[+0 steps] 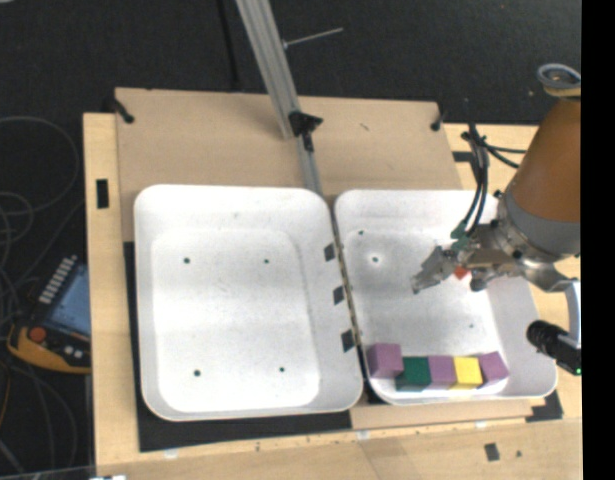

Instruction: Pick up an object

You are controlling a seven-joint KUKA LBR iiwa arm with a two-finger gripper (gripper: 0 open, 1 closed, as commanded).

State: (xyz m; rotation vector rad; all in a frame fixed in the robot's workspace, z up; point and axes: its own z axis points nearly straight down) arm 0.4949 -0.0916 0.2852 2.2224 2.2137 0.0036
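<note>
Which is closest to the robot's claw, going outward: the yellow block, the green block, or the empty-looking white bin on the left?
Measured from the gripper in the camera view:
1. Yellow block, in the row along the right bin's near edge, below the gripper.
2. Green block, same row, further left; nearly as close, so these two are hard to rank.
3. Left bin, clearly farthest, across the divide.

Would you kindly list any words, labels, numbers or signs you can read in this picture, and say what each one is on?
There is no text that can be read.
The handheld pendant left of the bench has a lit screen, too blurred to read.
The blocks and the two white bins carry no lettering that can be made out.
</note>
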